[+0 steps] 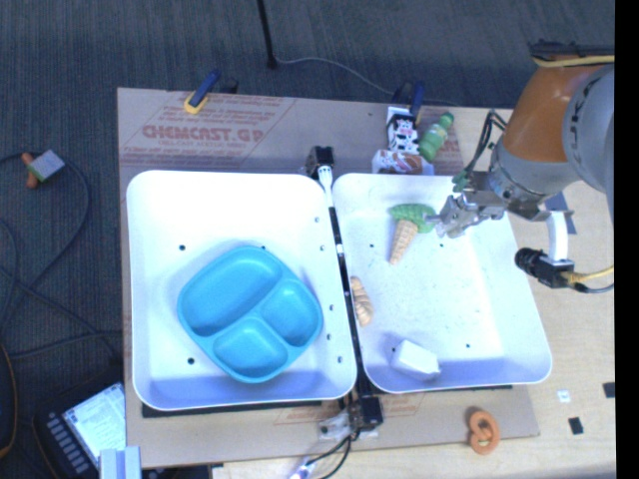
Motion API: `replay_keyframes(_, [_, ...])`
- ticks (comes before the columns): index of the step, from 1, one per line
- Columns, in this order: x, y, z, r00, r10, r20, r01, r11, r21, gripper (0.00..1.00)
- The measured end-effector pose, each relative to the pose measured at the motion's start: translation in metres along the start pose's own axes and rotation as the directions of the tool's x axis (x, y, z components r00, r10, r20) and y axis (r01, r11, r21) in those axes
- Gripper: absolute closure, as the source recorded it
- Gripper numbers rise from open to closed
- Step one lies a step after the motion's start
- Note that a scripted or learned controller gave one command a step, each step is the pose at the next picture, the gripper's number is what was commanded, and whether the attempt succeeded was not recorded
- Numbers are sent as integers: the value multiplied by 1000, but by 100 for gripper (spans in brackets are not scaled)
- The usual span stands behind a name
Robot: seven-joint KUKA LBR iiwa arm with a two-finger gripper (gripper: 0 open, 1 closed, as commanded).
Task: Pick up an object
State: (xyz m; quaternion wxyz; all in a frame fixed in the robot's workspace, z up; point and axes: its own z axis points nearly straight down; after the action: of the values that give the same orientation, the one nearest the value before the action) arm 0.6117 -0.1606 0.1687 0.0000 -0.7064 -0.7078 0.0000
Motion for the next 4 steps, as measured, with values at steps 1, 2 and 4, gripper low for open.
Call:
replay_keyframes(1, [9, 57, -15, 1000, 1, 1, -1, 1000, -1, 100])
replay_keyframes(2, [9, 57, -15, 1000, 1, 2, -1, 1000, 0, 0])
replay_keyframes(4, [-21, 24, 70, 1000, 1, 5, -1, 1000, -7, 100])
